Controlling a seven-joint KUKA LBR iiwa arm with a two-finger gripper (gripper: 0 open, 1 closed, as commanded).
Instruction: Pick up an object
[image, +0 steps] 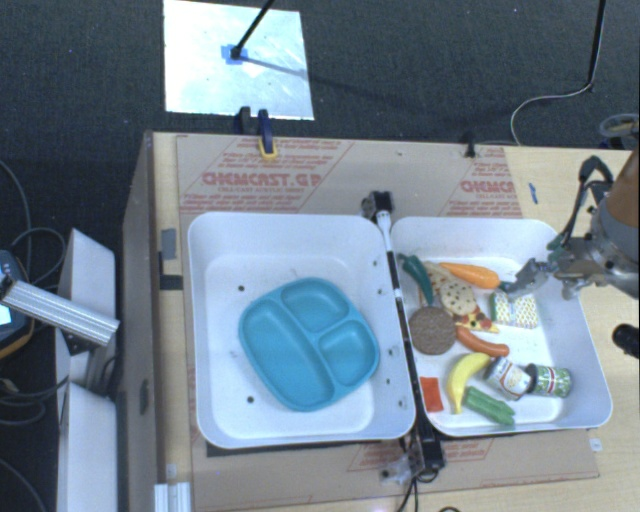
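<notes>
The toy food lies heaped in the right bin (585, 330): carrot (470, 273), banana (462, 376), sausage (482, 343), green can (549, 380), probably so any reach meets something. The tool (522, 279) hangs low above the packet (517, 309), nothing visibly between its fingers; its opening I cannot tell. The blue tray (308, 342) sits alone in the left bin (225, 250).

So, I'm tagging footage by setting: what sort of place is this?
Likely a robotics lab bench: two white bins clamped side by side, toy food such as a banana, and a gripper reaching in.
</notes>
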